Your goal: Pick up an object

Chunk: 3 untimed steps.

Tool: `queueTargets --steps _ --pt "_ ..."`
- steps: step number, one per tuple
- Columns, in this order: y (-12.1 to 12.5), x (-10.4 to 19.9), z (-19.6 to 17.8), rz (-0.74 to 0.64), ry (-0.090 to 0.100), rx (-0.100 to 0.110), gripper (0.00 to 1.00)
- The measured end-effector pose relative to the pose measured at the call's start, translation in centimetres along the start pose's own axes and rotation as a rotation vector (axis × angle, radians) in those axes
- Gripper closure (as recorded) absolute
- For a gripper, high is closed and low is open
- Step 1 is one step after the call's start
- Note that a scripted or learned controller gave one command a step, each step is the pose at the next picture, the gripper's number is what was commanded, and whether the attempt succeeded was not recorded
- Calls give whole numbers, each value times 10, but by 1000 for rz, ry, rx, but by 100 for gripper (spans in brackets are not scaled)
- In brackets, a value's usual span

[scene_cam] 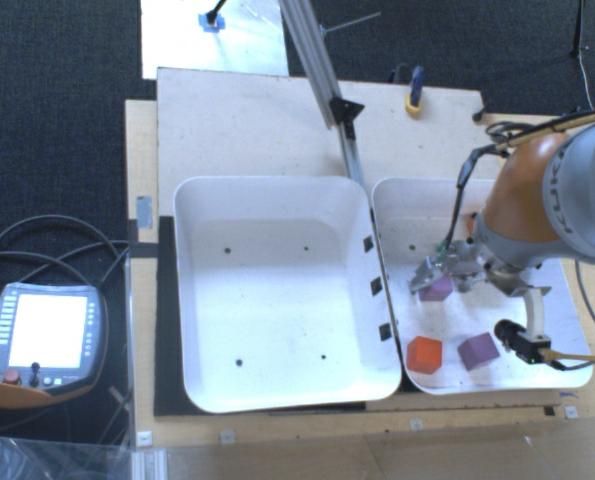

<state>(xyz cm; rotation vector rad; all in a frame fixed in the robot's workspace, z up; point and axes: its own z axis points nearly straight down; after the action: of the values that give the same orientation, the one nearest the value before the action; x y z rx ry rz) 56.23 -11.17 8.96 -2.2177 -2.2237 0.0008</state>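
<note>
Purple block under my gripper (436,289): a small matte cube with flat faces, at about the middle of the right bin, toward its 9 o'clock side; it sits right at my fingertips.
My gripper (439,271): metal-grey and angular, just above that block – whether the fingers are spread or pinching it, I cannot tell.
Second purple block (478,350): same dull finish, squarish, tilted a little, at 5 o'clock in the right bin.
Orange block (425,354): a bright cube with crisp edges, at 7 o'clock in the right bin, near the front rim.
Right bin (402,203): shallow white plastic, smooth, with rounded corners.
Left bin (192,268): the same glossy white tray, a few dark dots on its floor, touching the right bin along one side.
My arm (567,193): smooth grey casing with a rounded orange band – it comes in from 3 o'clock.
Bench (257,118): pale speckled board under both bins.
Pendant (42,343): grey-and-orange handheld screen at 8 o'clock on dark carpet.
</note>
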Motion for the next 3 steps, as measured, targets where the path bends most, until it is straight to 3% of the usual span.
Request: queueTargets --steps 1,3 --pt "1 0 -12 -2 0 -4 100" --pt "2 -2 -120 -2 -1 -7 100"
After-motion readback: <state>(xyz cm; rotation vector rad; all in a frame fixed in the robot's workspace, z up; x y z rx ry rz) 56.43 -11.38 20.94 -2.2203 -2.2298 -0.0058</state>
